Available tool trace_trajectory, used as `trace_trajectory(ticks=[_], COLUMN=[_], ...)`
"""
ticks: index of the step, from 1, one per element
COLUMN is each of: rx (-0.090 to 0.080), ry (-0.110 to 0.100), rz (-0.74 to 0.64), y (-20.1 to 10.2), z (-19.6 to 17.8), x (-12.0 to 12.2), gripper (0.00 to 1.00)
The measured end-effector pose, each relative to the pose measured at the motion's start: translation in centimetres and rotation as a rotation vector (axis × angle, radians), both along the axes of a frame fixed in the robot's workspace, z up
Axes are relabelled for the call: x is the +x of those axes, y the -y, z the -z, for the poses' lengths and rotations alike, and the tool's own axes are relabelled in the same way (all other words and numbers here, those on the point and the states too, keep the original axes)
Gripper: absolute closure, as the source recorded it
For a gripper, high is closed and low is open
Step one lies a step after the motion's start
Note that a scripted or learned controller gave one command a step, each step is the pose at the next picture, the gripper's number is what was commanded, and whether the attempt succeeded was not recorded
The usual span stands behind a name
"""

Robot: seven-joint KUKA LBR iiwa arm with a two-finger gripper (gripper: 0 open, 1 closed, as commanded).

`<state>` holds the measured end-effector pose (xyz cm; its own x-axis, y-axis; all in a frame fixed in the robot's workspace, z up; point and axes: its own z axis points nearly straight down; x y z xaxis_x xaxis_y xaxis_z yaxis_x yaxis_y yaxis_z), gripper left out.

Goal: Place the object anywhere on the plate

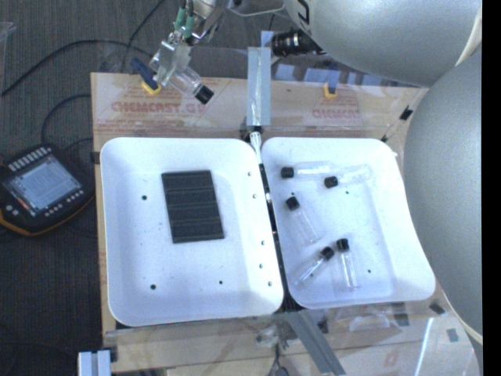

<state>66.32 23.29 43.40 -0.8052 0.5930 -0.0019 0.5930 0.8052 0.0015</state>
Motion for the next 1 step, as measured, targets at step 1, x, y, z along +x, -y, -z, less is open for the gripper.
trace_trajectory(ticks=[1], rx=[-0.002], ry=[0.0], rz=[-0.269], y=[-0.02], z=[0.02], x=[-0.25], gripper=[1.0])
